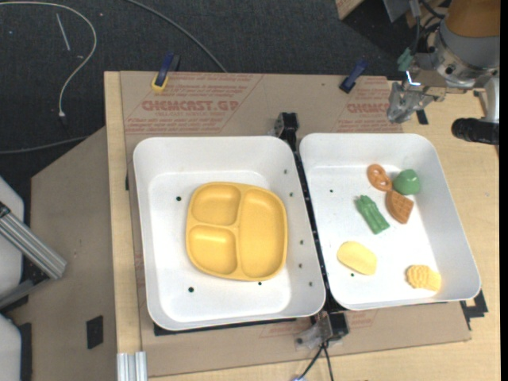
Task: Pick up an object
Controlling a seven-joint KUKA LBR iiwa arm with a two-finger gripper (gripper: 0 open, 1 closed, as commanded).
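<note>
Two white bins sit side by side on the bench (79,236): the left bin (151,213) holds a yellow divided plate (236,230); the right bin (444,236) holds six small toy foods, among them a green pickle (371,214). The end effector (403,108) hovers beyond the right bin's far edge, grasping nothing; whether it is released or clenched cannot be told.

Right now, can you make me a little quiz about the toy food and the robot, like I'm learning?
1. True or false: the yellow divided plate sits in the left bin.
2. Which toy touches the green ball? A) pretzel B) green pickle C) corn
3. Is the gripper above a bin, or beyond the far edge of the right bin?

Key: 1 true. 2 A. 3 Beyond the far edge.
</note>
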